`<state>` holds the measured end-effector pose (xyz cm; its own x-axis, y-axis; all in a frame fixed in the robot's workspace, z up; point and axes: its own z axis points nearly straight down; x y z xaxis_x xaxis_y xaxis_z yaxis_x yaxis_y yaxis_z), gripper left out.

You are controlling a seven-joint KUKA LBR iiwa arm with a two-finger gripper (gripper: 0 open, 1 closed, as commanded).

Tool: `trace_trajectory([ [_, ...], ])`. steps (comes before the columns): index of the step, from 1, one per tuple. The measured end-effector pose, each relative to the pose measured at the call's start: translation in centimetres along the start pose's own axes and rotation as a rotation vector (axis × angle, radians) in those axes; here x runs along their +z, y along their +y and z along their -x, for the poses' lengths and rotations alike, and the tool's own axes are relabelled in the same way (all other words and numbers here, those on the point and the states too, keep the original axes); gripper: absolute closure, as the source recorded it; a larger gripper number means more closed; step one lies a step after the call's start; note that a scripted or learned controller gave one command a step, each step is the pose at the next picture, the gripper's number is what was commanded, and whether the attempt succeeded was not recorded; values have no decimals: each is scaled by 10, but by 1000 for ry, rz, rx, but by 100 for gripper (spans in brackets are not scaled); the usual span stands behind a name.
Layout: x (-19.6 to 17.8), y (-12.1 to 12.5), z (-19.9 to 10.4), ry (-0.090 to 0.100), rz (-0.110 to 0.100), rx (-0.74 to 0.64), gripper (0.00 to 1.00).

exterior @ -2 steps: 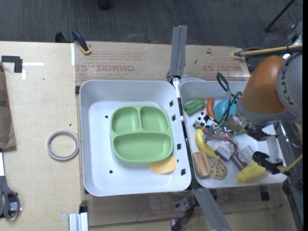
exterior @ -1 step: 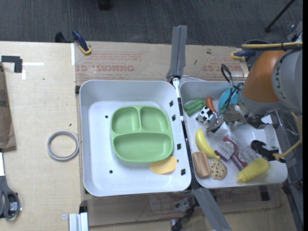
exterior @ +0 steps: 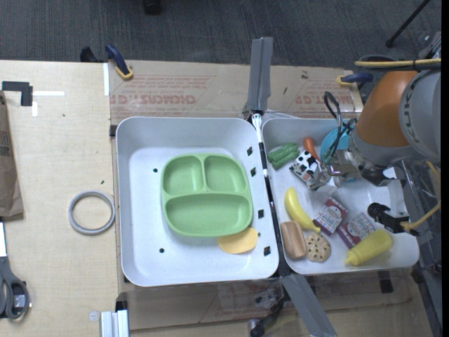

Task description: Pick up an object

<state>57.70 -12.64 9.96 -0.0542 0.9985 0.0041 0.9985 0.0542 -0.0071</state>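
White toy cow in the right bin was approached by the gripper; finger state could not be told. Closing and lifting were judged next.

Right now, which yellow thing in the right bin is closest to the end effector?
The banana, lying just below-left of the end effector. The yellow squeeze bottle sits farther off, by the bin's lower right corner.

The gripper reaches low into the right bin, near a black-and-white cow-patterned item, perhaps touching it. A banana, cookie and yellow bottle lie nearby. The left bin holds a green divided plate.
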Motion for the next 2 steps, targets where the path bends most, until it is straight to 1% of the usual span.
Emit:
trace_trajectory([
  [1, -92, 43, -41, -6, 6, 47, 100],
  [2, -116, 82, -104, -6, 6, 202, 100],
])
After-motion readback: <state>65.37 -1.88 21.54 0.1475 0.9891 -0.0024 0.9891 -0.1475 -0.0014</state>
